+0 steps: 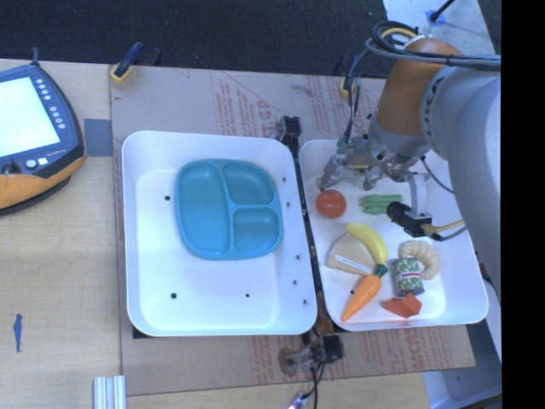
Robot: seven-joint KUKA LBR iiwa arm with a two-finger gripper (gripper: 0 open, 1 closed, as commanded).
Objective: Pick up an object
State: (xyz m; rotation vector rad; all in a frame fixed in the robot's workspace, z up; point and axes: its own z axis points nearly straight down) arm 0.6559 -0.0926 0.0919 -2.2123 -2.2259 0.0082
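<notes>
One round red tomato [331, 203]

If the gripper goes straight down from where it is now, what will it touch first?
Probably the bare floor of the right bin near its far edge. The gripper hangs there, with the tomato and the green vegetable just nearer the camera. Depth is unclear, so a finger might graze one.

We see a light wooden bench [60, 271] under even, bright light, with a brown cardboard sheet [213, 100] printed in faded red lying across its middle. Beyond the bench's far edge we find dark carpet [213, 15], and at the bench's left edge sits a handheld control tablet [34, 135] with an orange rim. A yellow-and-blue clamp [126, 62] grips the cardboard's far left corner.
</notes>
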